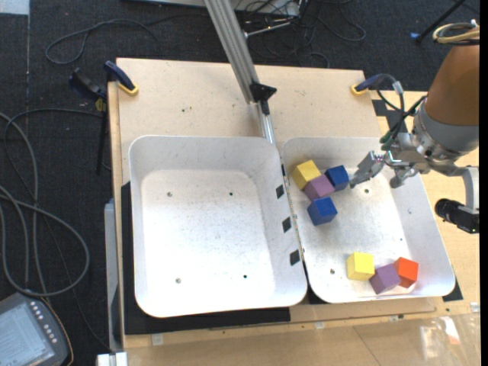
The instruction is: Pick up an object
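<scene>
The right bin [427, 227] holds several small blocks. Near its far left corner sit a yellow block [306, 172], a purple block [319, 187], a blue block [337, 177] and, a little nearer, another blue block [322, 210]. At the front sit a yellow block [361, 265], a purple block [384, 277] and an orange block [407, 271]. My gripper [379, 171] hangs over the far part of the right bin, just right of the blue block by the far cluster. Its two fingers are spread apart and nothing is between them.
The left bin [202, 219] lies beside the right one, on the wooden bench [191, 97]. A slanted metal pole [232, 40] reaches down to the seam between the bins. Clamps sit at the bench's far corners. Cables lie on the dark floor to the left.
</scene>
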Controlling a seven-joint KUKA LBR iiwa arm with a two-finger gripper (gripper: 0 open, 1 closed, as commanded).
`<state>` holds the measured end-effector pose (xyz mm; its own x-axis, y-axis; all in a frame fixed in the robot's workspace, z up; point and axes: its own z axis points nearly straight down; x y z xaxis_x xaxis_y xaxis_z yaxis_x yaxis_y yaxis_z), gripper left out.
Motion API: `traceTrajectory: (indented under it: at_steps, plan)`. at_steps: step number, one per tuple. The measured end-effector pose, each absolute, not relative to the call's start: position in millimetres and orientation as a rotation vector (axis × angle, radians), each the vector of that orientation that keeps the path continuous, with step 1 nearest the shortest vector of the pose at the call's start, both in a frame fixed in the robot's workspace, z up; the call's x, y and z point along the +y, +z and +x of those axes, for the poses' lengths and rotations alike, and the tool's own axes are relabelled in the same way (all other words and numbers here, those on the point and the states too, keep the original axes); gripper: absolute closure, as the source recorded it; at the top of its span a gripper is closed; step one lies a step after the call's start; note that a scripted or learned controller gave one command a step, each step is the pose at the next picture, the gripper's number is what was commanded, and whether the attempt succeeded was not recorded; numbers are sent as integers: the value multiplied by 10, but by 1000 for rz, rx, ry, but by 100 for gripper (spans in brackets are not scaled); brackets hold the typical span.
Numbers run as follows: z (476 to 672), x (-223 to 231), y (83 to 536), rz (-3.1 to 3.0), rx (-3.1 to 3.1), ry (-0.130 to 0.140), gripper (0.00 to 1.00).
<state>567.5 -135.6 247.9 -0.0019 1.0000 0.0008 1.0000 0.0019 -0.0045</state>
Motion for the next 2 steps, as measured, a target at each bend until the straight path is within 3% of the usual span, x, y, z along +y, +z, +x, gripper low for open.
traceTrajectory:
  at_steps: [1,2]
  plan:
    - [5683,-1359,2501,-2221,-2222,1,0]
    - [5696,-1375,1863,-2219,-2216,7,0]
